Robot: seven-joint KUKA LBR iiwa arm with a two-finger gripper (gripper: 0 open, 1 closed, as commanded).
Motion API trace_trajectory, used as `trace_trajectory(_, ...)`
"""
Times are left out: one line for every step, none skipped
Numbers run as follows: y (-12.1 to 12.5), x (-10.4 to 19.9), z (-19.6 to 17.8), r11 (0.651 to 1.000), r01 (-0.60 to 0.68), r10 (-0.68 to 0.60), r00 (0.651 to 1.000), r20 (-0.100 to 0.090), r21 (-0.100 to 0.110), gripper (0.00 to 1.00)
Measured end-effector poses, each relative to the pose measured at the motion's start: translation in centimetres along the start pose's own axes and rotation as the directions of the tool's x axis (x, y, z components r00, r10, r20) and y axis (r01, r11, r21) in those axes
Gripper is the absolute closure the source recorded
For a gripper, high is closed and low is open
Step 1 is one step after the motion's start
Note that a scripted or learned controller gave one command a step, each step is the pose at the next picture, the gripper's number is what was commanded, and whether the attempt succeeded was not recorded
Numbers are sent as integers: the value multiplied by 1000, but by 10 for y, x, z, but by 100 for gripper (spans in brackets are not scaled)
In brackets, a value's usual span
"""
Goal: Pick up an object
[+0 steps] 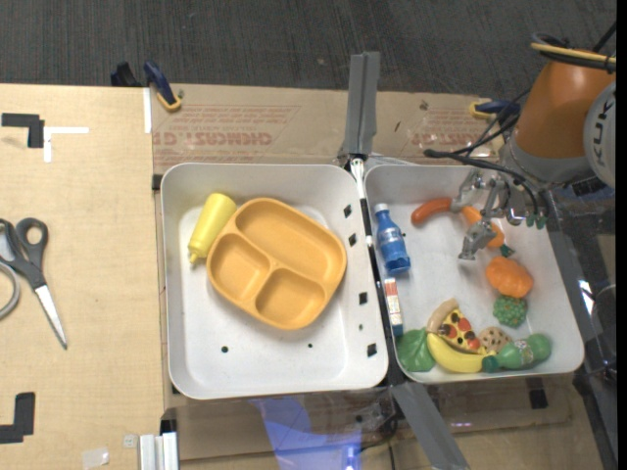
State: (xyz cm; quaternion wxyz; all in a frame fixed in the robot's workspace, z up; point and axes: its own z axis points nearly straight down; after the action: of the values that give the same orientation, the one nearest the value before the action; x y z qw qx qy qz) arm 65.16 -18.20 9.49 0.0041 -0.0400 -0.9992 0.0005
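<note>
My gripper (pixel 478 231) hangs low over the upper middle of the right bin (pixel 563 292), reaching in from the right. A small orange object (pixel 487 228) lies right at it, partly hidden by it. An orange sausage-shaped toy (pixel 431 209) lies just to its left. An orange pumpkin (pixel 509 276) and a green broccoli (pixel 509 310) sit just below it. A blue bottle (pixel 392 241) and a thin white and red tube (pixel 392 302) lie along the bin's left wall.
At the right bin's front lie a banana (pixel 456 354), a pizza slice (pixel 454 325), a cookie (pixel 493 339) and green vegetables (pixel 414 349). The left bin (pixel 196 360) holds a yellow divided plate (pixel 279 260) and a yellow bottle (pixel 210 225). Scissors (pixel 34 272) lie on the bench at far left.
</note>
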Motion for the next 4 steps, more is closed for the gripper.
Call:
trace_trajectory(1, -4, -13, 1000, 1, -1, 1000, 21, 2, 100)
trace_trajectory(1, -4, -13, 1000, 1, -1, 1000, 21, 2, 0)
trace_trajectory(-31, 51, 3, 997, -83, 83, 996, 10, -5, 0)
trace_trajectory(-47, 88, 2, 999, -33, 33, 999, 12, -2, 0)
